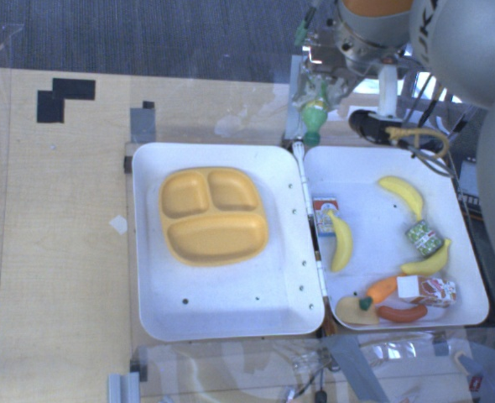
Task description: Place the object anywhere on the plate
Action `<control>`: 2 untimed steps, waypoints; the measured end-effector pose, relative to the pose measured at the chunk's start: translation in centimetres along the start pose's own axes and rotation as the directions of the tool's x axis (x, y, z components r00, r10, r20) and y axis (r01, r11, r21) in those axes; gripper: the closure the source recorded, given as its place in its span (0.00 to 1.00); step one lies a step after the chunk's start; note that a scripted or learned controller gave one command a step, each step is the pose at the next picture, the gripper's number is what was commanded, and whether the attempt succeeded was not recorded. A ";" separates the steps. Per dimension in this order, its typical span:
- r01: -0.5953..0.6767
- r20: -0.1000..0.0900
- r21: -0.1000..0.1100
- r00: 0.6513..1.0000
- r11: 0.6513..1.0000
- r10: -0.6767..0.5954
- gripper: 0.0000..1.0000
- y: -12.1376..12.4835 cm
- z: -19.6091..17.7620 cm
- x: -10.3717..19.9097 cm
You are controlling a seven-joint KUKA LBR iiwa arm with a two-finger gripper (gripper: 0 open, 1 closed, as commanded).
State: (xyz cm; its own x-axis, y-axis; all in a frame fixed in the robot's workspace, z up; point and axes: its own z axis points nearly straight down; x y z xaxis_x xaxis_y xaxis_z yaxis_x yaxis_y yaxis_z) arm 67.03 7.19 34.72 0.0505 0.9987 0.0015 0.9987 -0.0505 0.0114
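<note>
While the gripper (316, 99) hangs high over the far edge of the bench, just above the seam between the two bins, a small green object (315, 116) with a pale top sits between its fingers, pinched there as far as this view lets me judge. That object looks like a little pear or bottle; I cannot tell which. Judging from this, the pick is done and the carry is under way. What is left is the placing. The yellow plate (213, 215), a divided tray with three compartments, lies below and to the left of the gripper, in the left bin (222, 309), and nothing rests on it yet. The arm would need to travel left and toward the camera, then descend and release. Below and to the right of the gripper, the right bin (474, 309) holds the leftovers: three bananas (341, 242), a carrot (380, 290), a sausage (403, 312) and some small packets.
</note>
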 end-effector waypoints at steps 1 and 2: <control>-0.074 0.001 0.005 0.997 0.997 0.074 1.00 0.2 -1.6 -4.8; -0.241 0.003 0.009 0.971 0.971 0.241 1.00 -9.5 4.8 -7.2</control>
State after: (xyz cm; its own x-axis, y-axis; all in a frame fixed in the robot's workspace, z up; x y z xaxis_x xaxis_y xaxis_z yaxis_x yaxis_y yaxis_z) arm 57.20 0.45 29.82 0.2894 0.9572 0.0015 0.9572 -0.2894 0.0016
